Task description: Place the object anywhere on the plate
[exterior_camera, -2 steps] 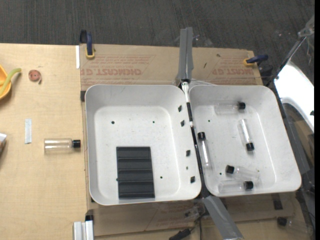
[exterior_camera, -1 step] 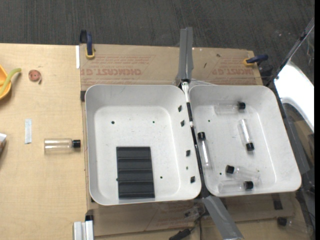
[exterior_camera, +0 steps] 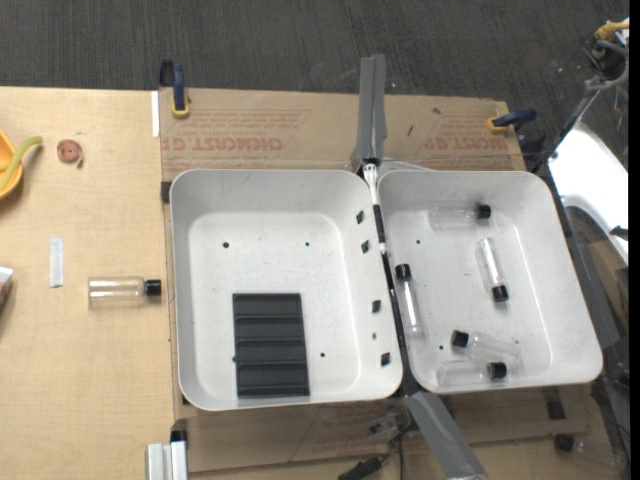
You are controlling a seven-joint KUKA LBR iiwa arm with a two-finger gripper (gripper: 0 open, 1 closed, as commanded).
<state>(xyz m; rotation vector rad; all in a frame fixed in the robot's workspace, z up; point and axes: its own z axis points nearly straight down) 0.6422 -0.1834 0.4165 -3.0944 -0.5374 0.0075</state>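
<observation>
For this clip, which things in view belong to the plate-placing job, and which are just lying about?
Job:
- black ribbed plate in the left bin
- clear vials with black caps in the right bin

Lying about:
- spare vial on the bench
- orange object
- small reddish disc

Dark ribbed plate (exterior_camera: 270, 345) in left bin (exterior_camera: 190, 268); clear vials (exterior_camera: 490, 268) in right bin (exterior_camera: 560, 258).

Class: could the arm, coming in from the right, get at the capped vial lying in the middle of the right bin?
Probably yes: the vial lies apart from the other vials, uncovered.
</observation>
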